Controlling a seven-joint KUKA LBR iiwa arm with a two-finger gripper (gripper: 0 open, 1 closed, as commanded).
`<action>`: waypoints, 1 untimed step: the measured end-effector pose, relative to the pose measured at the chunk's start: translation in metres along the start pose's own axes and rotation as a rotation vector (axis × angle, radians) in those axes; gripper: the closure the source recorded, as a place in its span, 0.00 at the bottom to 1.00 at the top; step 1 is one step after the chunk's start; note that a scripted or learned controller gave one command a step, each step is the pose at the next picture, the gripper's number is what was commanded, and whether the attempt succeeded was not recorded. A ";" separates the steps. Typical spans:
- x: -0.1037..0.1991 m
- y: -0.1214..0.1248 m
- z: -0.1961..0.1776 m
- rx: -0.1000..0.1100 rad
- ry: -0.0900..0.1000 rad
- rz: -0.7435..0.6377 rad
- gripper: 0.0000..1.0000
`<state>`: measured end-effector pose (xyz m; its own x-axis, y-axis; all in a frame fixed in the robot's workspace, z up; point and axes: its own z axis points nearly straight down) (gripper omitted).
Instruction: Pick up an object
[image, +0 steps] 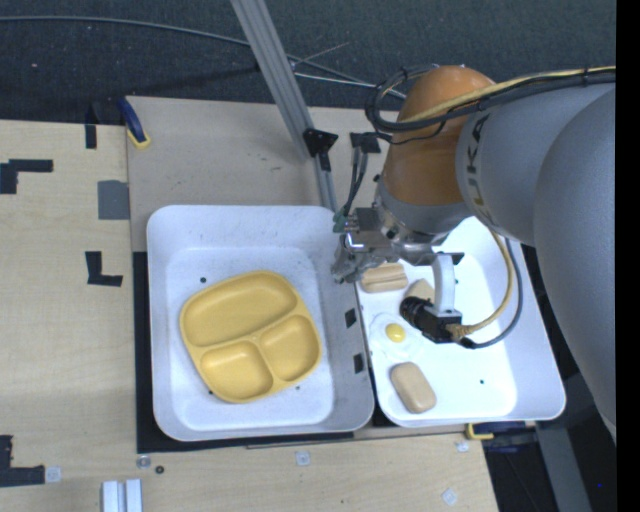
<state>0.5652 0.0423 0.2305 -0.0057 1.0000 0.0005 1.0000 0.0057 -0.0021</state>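
My gripper hangs low over the left edge of the right bin, under the arm's orange band. A tan block lies just to its right, close to or touching it; I cannot tell whether it is held. Another tan piece sits partly hidden behind a black fitting on the wrist. A small yellow object lies nearer the front of that bin. A tan oval lump rests in its front left corner.
In the left bin lies a yellow divided plate with three compartments. A grey slanted pole rises behind the bins. The arm's bulk covers the back right of the right bin, with cables looping around the wrist.
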 end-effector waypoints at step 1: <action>0.052 0.002 0.012 0.000 -0.001 0.001 1.00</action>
